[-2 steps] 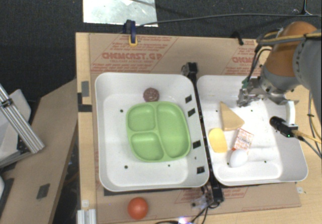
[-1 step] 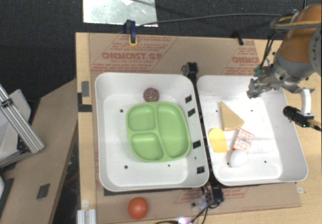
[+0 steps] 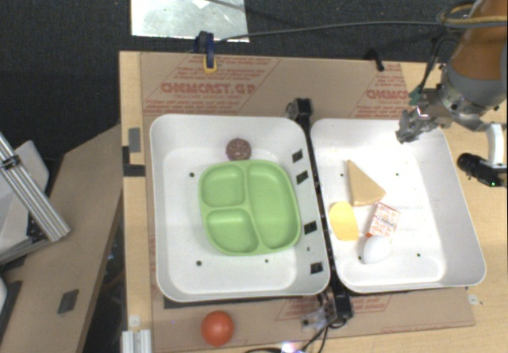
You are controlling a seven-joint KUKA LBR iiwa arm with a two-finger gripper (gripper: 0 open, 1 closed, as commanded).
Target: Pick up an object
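Note:
In the right bin (image 3: pixel 444 185) lie a tan wedge (image 3: pixel 363 182), a yellow piece (image 3: pixel 344 221), a small red-and-white packet (image 3: pixel 383 220) and a white egg-shaped object (image 3: pixel 375 249), all clustered in its left half. My gripper (image 3: pixel 409 129) hangs over the bin's far right corner, well above and to the right of that cluster. Nothing shows between its fingers. The left bin (image 3: pixel 175 153) holds a green divided plate (image 3: pixel 248 206) and a small brown round cookie (image 3: pixel 238 149) behind it.
An orange-red ball (image 3: pixel 217 327) rests on the cardboard in front of the left bin. Black clips line the seam between the bins (image 3: pixel 306 185). A blue clamp (image 3: pixel 205 46) sits at the bench's far edge. The right half of the right bin is bare.

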